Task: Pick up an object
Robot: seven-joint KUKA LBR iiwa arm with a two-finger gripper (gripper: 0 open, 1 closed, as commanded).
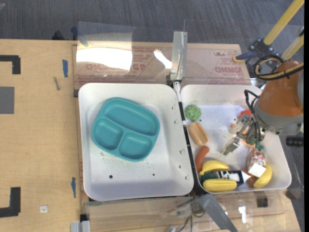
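Two bins: your left bin (91, 178) holds a teal tray (126, 128); your right bin (282, 178) holds crowded food items. Risk, as a judgement: the heap near the bananas (215, 167) may yield a glancing grip. The jaws (232, 145) hang over bare floor, bananas just below-left; their opening cannot be told.

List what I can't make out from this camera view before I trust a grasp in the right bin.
- Tool: small and blurred over the right bin; whether it is open or shut is unreadable.
- Items near the tool: partly hidden under the wrist.
- Front pile by the banana: objects overlap, edges unclear.
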